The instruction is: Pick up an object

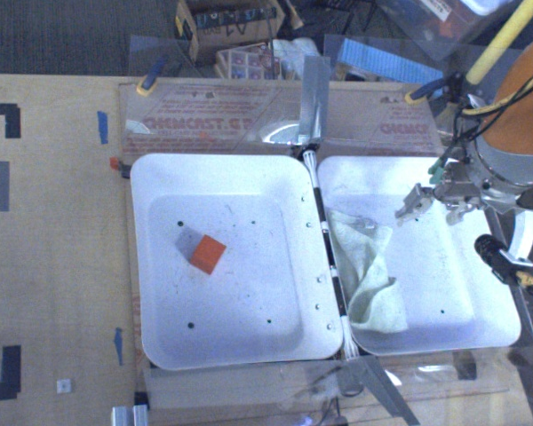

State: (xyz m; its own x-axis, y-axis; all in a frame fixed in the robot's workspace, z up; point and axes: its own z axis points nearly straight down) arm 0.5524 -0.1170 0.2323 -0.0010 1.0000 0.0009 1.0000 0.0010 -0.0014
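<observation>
An orange cube (208, 254) lies in the left white bin (160, 185), left of its middle. A crumpled white cloth (369, 273) is draped along the left side of the right bin (480, 327), against the divider. My gripper (433, 208) hangs over the upper middle of the right bin, up and to the right of the cloth. It is open, with nothing between its fingers (413, 204). The cube is far to its left, across the divider.
A metal divider rail (324, 247) runs between the two bins. A clear cardboard-backed wall (213, 118) stands behind them. The wooden bench (53, 238) stretches to the left. Cables and arm hardware (506, 256) crowd the right bin's right edge.
</observation>
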